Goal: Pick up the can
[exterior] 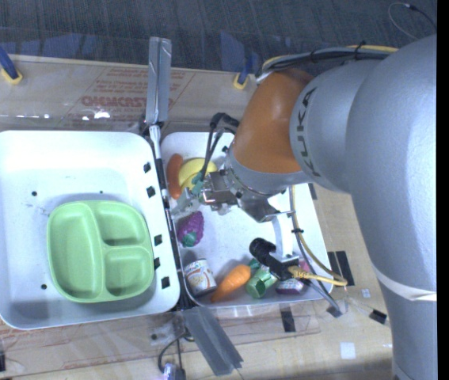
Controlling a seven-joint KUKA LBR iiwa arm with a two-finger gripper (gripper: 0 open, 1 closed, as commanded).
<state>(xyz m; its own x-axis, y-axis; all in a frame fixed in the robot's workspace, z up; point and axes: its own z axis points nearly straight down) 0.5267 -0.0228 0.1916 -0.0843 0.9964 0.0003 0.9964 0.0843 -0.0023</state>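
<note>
Two white bins sit side by side on the bench; the left bin [2,212] carries a green divided plate [101,250]. My gripper [208,187] hangs over the right bin [313,212] near its upper left corner, state hidden by my wrist. The can [199,276] stands by the bottom left corner, beside a carrot [232,282].

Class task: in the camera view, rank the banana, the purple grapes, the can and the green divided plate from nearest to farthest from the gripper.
Taking the gripper as reference:
1. Banana, just above it in the right bin.
2. Purple grapes, just below it; a close second.
3. Can, at the right bin's lower left corner.
4. Green divided plate, in the left bin.
</note>
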